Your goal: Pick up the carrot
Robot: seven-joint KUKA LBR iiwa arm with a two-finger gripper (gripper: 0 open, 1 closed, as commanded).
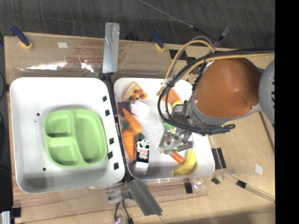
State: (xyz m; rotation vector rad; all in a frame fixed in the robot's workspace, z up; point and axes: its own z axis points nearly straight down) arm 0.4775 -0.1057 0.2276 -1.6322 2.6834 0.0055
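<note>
Two orange carrots lie along the left side of the right bin (205, 146): one (132, 121) slanted near the middle, the other (128, 143) just below it by the bin's left wall. A third small orange-red piece (177, 157) lies next to the banana (186, 164). My gripper (175, 142) hangs over the right bin's lower middle, directly above that small piece and well to the right of the two carrots. Nothing shows as held in it. The arm's orange band (226, 90) covers the bin's right part.
A pizza slice (135, 92) and a white block (140, 108) sit at the right bin's top left. A black-and-white carton (142, 152) lies beside the lower carrot. The left bin (21, 125) holds a green divided tray (74, 136). Cables (187, 69) loop over the right bin's top.
</note>
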